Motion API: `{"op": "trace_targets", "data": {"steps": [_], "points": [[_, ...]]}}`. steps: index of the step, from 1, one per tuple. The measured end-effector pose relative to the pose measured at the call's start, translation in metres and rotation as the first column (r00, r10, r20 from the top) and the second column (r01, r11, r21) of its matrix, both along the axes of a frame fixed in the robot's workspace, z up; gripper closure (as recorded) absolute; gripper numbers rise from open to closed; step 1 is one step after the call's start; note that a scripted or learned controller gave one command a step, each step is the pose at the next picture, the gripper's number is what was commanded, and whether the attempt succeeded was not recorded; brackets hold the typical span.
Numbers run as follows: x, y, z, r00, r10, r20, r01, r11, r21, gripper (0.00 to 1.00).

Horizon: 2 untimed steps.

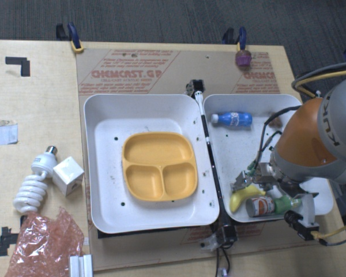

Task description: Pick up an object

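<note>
The nearest candidates lie in the right bin (216, 105), at its front: a banana (240, 198) and, touching it on the right, a small jar (261, 206) lying on its side, with a green object (287, 203) just beyond. A blue bottle (232, 119) lies alone near the rear wall, well apart from that cluster. The pincer (246, 180) hangs directly over the banana's upper end; whether its fingers are spread or pressed together cannot be told from here, and nothing is visibly held.

For a sound grasp, straddle the banana across its narrow width, clear of the jar, descend fully before closing, and lift straight up.

The left bin (98, 111) contains a yellow divided tray (160, 165). On the counter (34, 97) left of it lie a spiral lamp bulb (33, 183) and a white cube (68, 175).
</note>
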State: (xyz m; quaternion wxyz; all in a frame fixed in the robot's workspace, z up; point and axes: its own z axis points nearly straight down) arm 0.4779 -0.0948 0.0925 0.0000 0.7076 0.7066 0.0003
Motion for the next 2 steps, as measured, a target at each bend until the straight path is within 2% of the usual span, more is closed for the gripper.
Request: {"op": "trace_targets", "data": {"steps": [1, 2], "points": [[0.001, -0.001, 0.01, 1.0, -0.001, 0.004, 0.001, 1.0, -0.001, 1.0], [0.001, 0.071, 0.137, 1.0, 0.004, 0.002, -0.004, 1.0, -0.001, 1.0]]}}
